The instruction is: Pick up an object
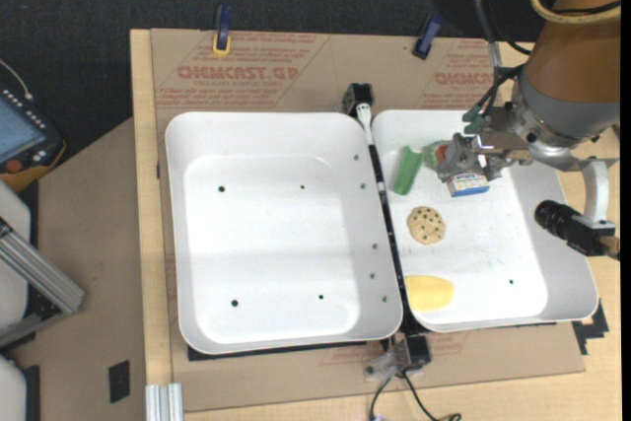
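The right bin (514, 307) holds a green block (405, 171) leaning near its left wall, a round speckled cookie (426, 225) in the middle, and a yellow lump (430, 292) at the front left. My gripper (461, 165) hangs low over the bin's back half, just right of the green block. A small blue and white object (471, 185) lies directly under it, partly covered by the gripper. I cannot tell whether the gripper touches it.
The left bin (276, 222) sits beside the right one, with a black divider (380, 212) between them. A black cylindrical part (572, 226) sticks out over the right bin's right edge. The arm's orange band (582, 5) looms at the back right.
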`<state>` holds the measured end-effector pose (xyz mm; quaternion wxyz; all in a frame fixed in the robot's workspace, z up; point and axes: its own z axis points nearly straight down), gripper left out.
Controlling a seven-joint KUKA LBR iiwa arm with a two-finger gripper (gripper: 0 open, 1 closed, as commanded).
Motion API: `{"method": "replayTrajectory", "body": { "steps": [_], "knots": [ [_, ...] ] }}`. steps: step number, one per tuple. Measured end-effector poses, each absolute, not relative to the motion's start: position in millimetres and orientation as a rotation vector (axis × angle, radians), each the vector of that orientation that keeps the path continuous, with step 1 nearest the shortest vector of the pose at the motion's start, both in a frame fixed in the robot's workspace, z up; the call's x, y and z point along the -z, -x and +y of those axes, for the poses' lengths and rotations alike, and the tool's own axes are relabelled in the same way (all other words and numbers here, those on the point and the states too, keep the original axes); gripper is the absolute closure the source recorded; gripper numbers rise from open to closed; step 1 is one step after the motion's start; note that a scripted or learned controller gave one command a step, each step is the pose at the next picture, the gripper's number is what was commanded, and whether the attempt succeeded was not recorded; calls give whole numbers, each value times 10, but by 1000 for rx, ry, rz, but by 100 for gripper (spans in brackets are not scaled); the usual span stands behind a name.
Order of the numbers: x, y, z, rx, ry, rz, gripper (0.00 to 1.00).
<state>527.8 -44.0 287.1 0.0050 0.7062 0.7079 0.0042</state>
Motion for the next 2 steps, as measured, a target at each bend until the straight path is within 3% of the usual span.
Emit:
{"method": "replayTrajectory", "body": {
  "steps": [1,2],
  "knots": [
    [-2151,-4809,-77,9,-2227,2230,100],
    [-2329,-5188,121,-5,-2215,2222,100]
  ]
}}
